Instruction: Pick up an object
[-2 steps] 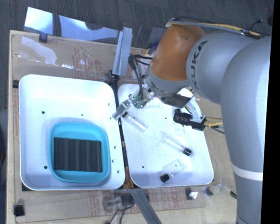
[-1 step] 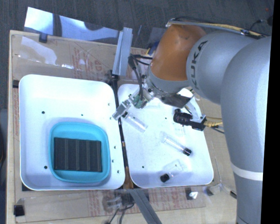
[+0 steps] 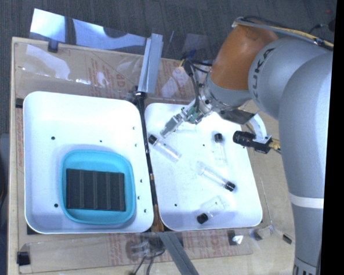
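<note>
Camera view: gripper point(image 3: 174, 126) hangs over the right bin's point(image 3: 245, 220) far-left corner, seemingly just above a clear vial point(image 3: 164, 148); finger spread unreadable.

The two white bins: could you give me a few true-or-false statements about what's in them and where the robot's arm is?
1. The blue tray sits in the left bin. True.
2. The right bin holds several clear tubes with black caps, such as one tube. True.
3. The gripper hangs over the left bin. False: it is over the right bin, near its upper left part.
4. The blue tray holds a pile of tubes. False: it shows a dark ribbed insert and no tubes.
5. The tubes stand upright. False: they lie on their sides.
</note>
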`<state>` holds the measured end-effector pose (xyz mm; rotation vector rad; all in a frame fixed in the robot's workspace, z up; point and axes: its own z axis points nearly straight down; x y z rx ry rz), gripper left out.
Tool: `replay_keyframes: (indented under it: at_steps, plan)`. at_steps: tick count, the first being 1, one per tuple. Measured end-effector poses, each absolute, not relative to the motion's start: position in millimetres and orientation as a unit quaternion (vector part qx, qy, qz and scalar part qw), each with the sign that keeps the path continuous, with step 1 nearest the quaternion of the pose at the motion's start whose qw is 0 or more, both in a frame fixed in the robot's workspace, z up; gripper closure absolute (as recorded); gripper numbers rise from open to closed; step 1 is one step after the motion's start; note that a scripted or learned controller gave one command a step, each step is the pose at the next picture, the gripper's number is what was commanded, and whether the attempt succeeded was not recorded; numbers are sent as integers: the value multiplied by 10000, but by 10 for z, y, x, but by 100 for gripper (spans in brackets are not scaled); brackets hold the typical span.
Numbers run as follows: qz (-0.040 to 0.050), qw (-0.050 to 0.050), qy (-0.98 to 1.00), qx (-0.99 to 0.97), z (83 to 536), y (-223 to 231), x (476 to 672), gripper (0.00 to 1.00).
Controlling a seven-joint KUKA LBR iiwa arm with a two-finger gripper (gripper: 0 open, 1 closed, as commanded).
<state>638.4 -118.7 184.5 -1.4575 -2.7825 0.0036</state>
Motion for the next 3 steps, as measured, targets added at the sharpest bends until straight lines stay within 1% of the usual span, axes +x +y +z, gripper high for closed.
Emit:
replay_keyframes:
  at_steps: [1,2,3]
  plan:
    - [10,7,-8944,-4472,1920,-237,5810,0]
    - [1,-18,-9329,-3602,3604,-290,5899,0]
    - [8,7,-9111,-4122,2481,-705,5788,0]
